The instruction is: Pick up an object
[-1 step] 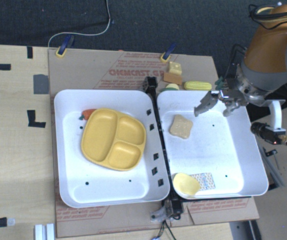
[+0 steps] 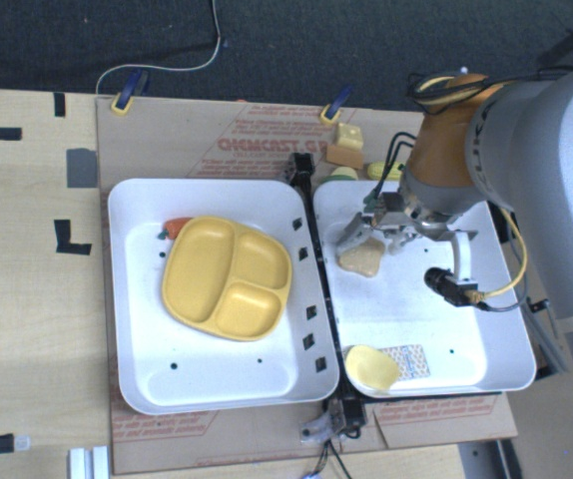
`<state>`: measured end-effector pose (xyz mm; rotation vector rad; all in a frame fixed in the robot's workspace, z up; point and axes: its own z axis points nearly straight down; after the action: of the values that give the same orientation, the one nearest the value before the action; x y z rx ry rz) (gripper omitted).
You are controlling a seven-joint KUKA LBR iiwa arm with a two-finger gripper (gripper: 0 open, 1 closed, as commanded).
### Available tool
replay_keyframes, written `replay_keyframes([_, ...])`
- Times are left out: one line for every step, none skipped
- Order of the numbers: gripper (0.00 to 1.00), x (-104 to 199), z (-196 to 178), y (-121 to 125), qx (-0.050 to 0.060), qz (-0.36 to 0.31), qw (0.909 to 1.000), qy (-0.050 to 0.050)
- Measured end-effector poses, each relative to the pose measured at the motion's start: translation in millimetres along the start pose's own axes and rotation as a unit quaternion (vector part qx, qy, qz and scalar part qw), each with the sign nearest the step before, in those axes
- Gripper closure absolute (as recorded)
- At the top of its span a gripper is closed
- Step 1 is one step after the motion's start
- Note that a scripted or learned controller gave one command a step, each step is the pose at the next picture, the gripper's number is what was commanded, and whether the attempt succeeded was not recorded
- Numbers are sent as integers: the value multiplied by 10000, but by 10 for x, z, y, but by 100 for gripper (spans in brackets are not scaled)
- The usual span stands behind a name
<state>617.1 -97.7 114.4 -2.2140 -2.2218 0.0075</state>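
Note:
In the right bin point(image 2: 486, 362), a beige, lumpy piece point(image 2: 361, 260) lies near the left wall. My gripper point(image 2: 374, 239) hangs just above and behind it, its fingers spread apart, and the left fingertip point(image 2: 350, 236) is close to the piece's upper edge. Nothing sits between the fingers. A pale yellow round object point(image 2: 371, 368) rests at the front left corner of this bin, beside a small patterned flat patch point(image 2: 407, 359). The left bin point(image 2: 137, 367) holds a yellow divided plate point(image 2: 228, 277), with a small orange-red item point(image 2: 174, 227) peeking out from under its far left rim.
The grey arm with its orange band point(image 2: 446, 143) covers the back right of the right bin. A black cable loop point(image 2: 456, 285) hangs over the bin's middle. Behind the bins lie a tan block point(image 2: 346, 148) and small yellow-green items point(image 2: 342, 175).

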Motion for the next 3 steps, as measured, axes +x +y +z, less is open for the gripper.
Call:
replay_keyframes([0,-421,314,368,-44,15,10000,-1])
replay_keyframes([0,-298,287,-34,-39,20,10000,-9])
replay_keyframes([100,-300,190,-24,-39,14,10000,-7])
